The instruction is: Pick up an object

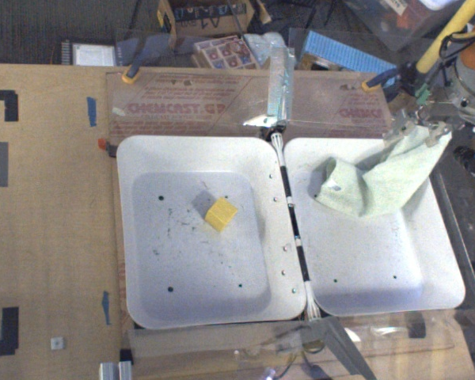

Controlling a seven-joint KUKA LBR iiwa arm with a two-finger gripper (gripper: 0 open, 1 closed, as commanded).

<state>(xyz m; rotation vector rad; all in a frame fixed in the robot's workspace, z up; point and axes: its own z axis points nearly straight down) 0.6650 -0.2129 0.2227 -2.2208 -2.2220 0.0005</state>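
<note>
Two white bins sit side by side. The right bin [427, 283] is the landmark here. Over its far right corner hangs the arm [467, 62], come in from the right. From the gripper [419, 129] a pale green cloth [380, 184] drapes down toward the bin's middle, its lower end bunched on the floor, so it looks half lifted. The fingers seem pinched shut on the cloth's top corner. A yellow block [221, 214] lies well left, in the other bin [142, 291].

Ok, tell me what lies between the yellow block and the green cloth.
In the camera view: bare floor of the left bin, then the two bins' meeting rims, between the yellow block and the green cloth.
</note>
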